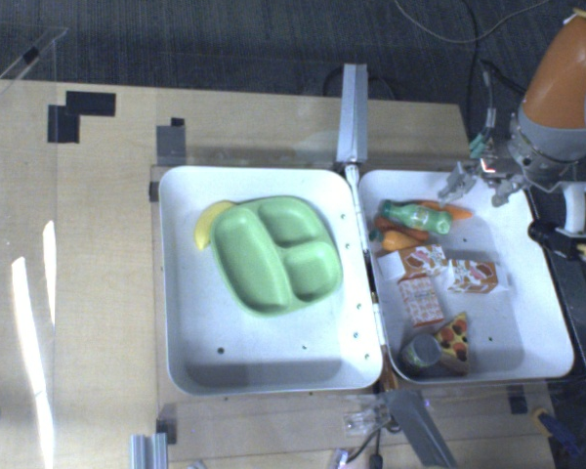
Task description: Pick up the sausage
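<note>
Approach step. The grey two-finger pincer (481, 181) hovers, fingers spread wide, holding nothing. The slim orange-brown sausage (398, 240) lies below-left of it, beside the green plastic bottle (416, 217). Next: descend and align.

A pale wooden bench (88, 291) carries two shallow white bins side by side: the right bin (537, 311) lies just beneath the jaws, the left bin (190, 350) well beyond them.

Glossy green plastic tray (273, 252), smooth white bins (264, 369), pale wood bench (78, 311)
</note>
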`<state>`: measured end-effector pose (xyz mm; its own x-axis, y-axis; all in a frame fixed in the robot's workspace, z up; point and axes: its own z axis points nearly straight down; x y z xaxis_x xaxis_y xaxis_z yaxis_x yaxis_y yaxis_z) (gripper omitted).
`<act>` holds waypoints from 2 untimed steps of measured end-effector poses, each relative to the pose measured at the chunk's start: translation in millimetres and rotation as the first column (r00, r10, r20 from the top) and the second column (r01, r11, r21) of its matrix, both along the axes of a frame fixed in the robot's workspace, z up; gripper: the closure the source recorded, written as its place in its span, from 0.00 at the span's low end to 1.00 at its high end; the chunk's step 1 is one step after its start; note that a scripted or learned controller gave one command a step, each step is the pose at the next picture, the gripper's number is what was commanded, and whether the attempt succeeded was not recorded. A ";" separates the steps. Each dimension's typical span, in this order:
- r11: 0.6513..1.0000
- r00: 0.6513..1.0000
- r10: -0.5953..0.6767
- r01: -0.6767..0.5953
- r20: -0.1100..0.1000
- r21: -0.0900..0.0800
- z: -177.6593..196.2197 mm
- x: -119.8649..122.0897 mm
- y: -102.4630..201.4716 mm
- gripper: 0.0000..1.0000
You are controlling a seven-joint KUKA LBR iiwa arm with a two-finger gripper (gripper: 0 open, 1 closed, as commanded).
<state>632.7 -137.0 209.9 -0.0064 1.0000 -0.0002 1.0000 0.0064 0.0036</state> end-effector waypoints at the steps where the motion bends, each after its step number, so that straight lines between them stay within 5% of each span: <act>1: 0.989 0.989 0.147 -0.147 0.005 -0.002 -122.3 12.0 7.9 0.00; 2: 0.991 0.990 0.136 -0.136 -0.032 0.000 -124.8 29.3 39.8 0.00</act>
